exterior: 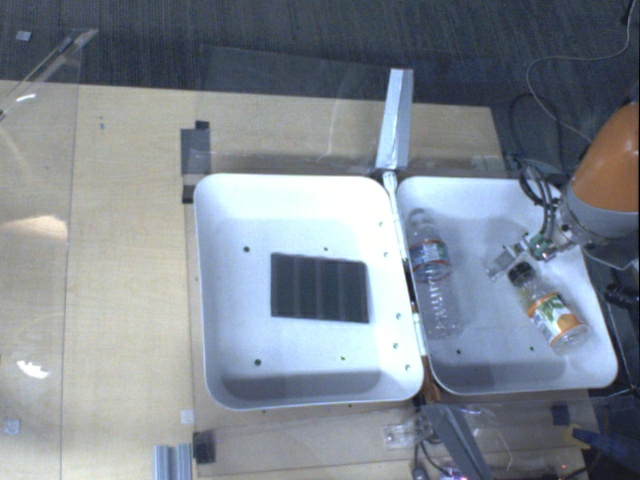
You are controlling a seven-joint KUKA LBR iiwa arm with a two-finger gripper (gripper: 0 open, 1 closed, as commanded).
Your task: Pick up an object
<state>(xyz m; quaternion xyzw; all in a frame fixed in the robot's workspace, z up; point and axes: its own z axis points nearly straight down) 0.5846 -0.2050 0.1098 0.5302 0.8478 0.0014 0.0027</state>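
Small bottle (551, 313), orange label, dark cap, lies on its side in the right bin (470, 368), toward its right wall. Tool (512, 258) hovers just up-left of the cap; we cannot tell how it is set. We would centre over the body, not the cap, and close across the narrow axis. Clear water bottle (432, 280) lies along the left wall, well apart. Left bin (230, 268) holds a dark ribbed pad (320, 288). Pale wood bench (110, 268), dark carpet beyond.
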